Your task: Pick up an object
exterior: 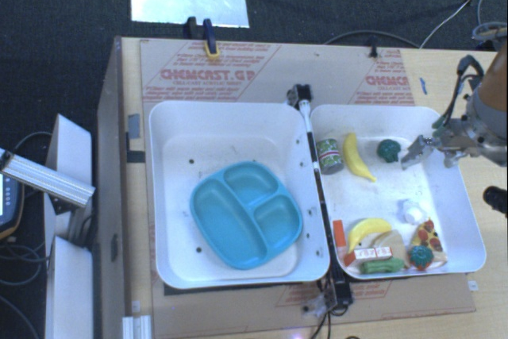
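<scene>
The tool (423,148) hung over the upper right part of the right bin (468,226), reaching in from three o'clock, its two fingers spread and pointing toward nine o'clock with nothing between them. The nearest candidate was the small dark green ball (388,150), which lay just beside the fingertips at nine o'clock from them, on the bin floor. Being round, it offered no long axis to line up with, so a short advance toward nine o'clock and a descent looked like all the move would call for.

Farther off in the same direction lay a banana (358,157), its long axis running from about eleven o'clock to five o'clock, stem end toward eleven. Beside it, against the dividing wall, stood a small green can (329,156).

At about six o'clock from the tool, well apart, a white lump (411,211) sat alone, and beyond it a cluster of toy foods crowded the lower edge. The blue divided plate (247,213) occupied the left bin (182,139).
</scene>
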### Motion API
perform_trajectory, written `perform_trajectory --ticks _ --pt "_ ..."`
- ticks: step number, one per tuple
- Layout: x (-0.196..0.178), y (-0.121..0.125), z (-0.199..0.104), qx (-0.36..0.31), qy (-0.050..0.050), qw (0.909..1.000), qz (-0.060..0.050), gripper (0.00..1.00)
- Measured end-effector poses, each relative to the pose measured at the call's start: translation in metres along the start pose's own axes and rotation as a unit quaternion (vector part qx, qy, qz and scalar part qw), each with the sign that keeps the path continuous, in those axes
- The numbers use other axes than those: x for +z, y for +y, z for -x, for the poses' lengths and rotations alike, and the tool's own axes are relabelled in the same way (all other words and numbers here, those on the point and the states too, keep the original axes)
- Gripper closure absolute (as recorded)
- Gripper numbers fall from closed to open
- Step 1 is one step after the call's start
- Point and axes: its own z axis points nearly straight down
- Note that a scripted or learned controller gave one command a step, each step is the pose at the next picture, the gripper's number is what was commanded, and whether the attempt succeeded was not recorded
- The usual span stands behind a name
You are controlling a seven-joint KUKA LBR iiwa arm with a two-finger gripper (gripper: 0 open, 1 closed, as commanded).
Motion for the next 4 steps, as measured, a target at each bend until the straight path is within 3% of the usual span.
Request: perform_trajectory --ticks 1,2,3,4 --pt "0.046 0.090 0.005 -0.001 0.000 1.0000 0.000 0.00" --pt "0.090 0.084 -0.006 -0.001 0.000 1.0000 0.000 0.00" --pt "0.133 0.094 0.007 0.000 0.000 1.0000 0.000 0.00" --pt "0.121 0.096 0.007 -0.002 -0.001 1.0000 0.002 1.00"
